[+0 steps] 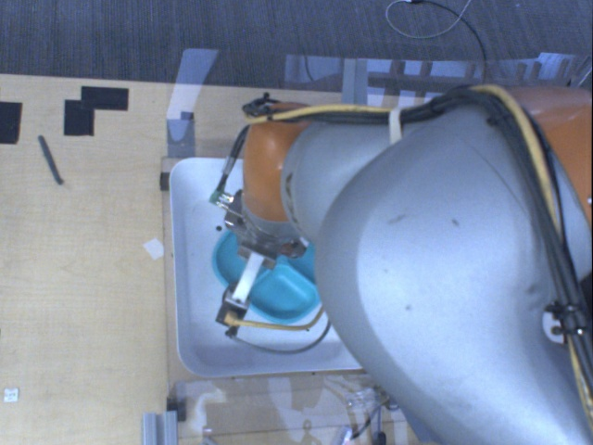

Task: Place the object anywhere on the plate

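Bulky grey arm (445,248) with orange band (264,170) and yellow cable (343,111).

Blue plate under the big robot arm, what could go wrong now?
1. The arm hides much of the blue plate from the camera, so a drop may land off it, on the floor of the white bin, without anyone noticing.
2. The wrist hangs right over the plate. If it pushes down too far, it might bump or slide the plate.
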Controlling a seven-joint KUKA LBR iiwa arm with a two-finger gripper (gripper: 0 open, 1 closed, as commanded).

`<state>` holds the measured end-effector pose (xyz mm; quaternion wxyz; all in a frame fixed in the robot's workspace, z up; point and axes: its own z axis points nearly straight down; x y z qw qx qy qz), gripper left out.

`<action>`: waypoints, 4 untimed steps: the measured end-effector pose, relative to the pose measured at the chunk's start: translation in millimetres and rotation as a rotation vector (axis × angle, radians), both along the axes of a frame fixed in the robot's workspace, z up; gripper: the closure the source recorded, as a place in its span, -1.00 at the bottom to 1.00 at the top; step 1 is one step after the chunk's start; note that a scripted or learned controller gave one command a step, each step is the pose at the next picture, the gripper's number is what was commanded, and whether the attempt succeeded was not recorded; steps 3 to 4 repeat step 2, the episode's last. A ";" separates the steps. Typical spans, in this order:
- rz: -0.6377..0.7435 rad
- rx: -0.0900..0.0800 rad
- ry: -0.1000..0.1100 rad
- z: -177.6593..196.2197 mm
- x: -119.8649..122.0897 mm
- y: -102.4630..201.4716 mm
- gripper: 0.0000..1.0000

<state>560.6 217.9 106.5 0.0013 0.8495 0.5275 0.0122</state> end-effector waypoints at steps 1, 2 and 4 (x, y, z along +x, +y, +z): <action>0.125 -0.010 0.019 41.2 1.3 -29.4 1.00; -0.090 -0.007 0.017 182.9 -9.9 15.4 1.00; -0.090 -0.007 0.017 182.9 -9.9 15.4 1.00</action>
